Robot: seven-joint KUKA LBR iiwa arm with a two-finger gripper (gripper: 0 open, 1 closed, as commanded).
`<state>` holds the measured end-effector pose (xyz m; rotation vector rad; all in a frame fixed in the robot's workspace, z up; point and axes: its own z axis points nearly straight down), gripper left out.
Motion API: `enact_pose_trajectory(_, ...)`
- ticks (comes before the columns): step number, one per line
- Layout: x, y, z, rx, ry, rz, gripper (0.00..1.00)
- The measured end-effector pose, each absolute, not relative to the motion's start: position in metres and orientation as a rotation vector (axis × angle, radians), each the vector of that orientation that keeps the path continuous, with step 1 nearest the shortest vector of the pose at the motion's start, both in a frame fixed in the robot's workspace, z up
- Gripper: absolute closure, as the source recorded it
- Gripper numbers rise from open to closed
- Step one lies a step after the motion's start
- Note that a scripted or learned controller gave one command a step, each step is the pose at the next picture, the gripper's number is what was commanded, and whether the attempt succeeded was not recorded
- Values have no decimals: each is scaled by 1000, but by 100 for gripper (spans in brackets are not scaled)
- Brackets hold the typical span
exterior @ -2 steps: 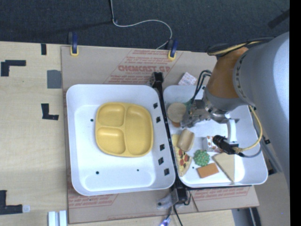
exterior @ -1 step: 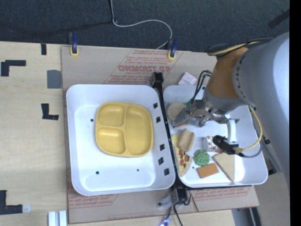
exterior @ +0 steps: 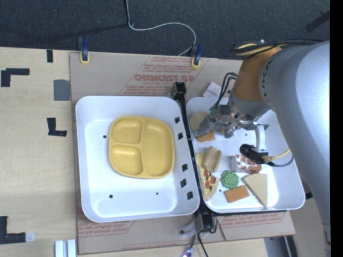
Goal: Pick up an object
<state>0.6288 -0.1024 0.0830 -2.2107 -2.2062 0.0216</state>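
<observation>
Jaws (exterior: 214, 123) low in right bin (exterior: 284, 197), at its upper left corner, over tan piece (exterior: 205, 136); whether apart or together, cannot tell.

Risk: items crowded, so jaws may nudge neighbours or close on nothing; bin wall close, collision possible.

Right bin holds tan piece, bread-like roll (exterior: 211, 158), pizza slice (exterior: 208, 182), green broccoli (exterior: 230, 179), orange block (exterior: 236, 194), cheese wedge (exterior: 258, 187).

Left bin (exterior: 91, 197) holds yellow divided plate (exterior: 141, 146).

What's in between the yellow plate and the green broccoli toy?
In the camera view, the black divider where the two bins meet lies between the yellow plate and the green broccoli toy, then a pizza slice toy just left of the broccoli.
</observation>
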Motion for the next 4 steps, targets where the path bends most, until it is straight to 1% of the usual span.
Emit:
enact_pose_trajectory(1,630,-104,97,-2217,-2212,17,100)
enact_pose_trajectory(2,628,-104,94,-2214,-2210,23,0)
enact_pose_trajectory(3,652,-114,86,-2213,-2219,4,0)
enact_pose_trajectory(4,648,-115,95,-2200,-2210,27,100)
